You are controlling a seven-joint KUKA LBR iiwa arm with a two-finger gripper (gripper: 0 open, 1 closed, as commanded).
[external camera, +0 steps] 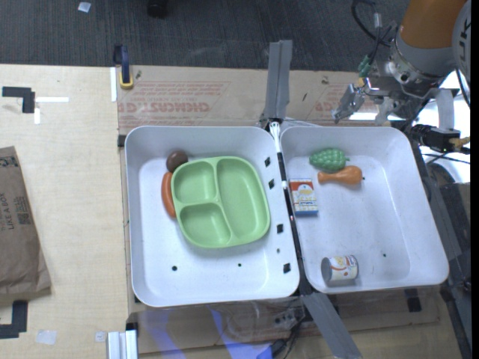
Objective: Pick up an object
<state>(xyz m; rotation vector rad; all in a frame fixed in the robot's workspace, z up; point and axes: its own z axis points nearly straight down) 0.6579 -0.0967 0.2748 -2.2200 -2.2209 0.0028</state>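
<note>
1. Step in hand, as judged: approach, before any pick; nothing lifted yet.
2. Hand point(368, 99) hanging above the far rim of the right bin point(419, 200), near its back corner; two fingers point(346, 105) splayed apart, nothing between them.
3. Candidates in the right bin: green veg point(329, 158) near the back, touching or just beside an orange drumstick point(342, 176); small box point(303, 197) close to the left wall; can point(340, 268) lying on its side near the front.
4. Left bin point(150, 223): green tray point(221, 200) with three compartments, tilted a little; brown ball point(177, 160) and orange sausage point(168, 193) tucked against the tray's left edge, partly hidden under it.
5. Closest targets to the hand: veg and drumstick, just forward and to the left of it.
6. Next move calls for: travel inward over the bin, descent with fingers kept wide, straddling one item only.
7. Risk: veg and drumstick so close together that a closing grip may catch both or nudge one away; can likely to roll if touched off-centre.
</note>
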